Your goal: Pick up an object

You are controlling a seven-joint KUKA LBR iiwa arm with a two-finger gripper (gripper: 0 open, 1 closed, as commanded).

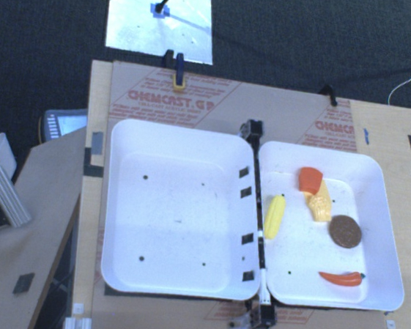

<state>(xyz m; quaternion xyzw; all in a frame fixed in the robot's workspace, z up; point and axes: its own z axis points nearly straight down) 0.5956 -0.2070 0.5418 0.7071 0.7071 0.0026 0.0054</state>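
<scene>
Two shallow white bins sit side by side on a cardboard sheet over the worktop; the left bin joins the right bin along a seam with black clips.

The right bin holds five toy foods, one of each: a yellow corn cob against the left wall, long axis running near edge to far edge, slightly tilted; an orange block near the far edge; a pale yellow piece touching it, slanting toward the near right; a round brown cookie just beside that; a red chili pepper near the near edge, lying left-right, stem pointing right.
</scene>
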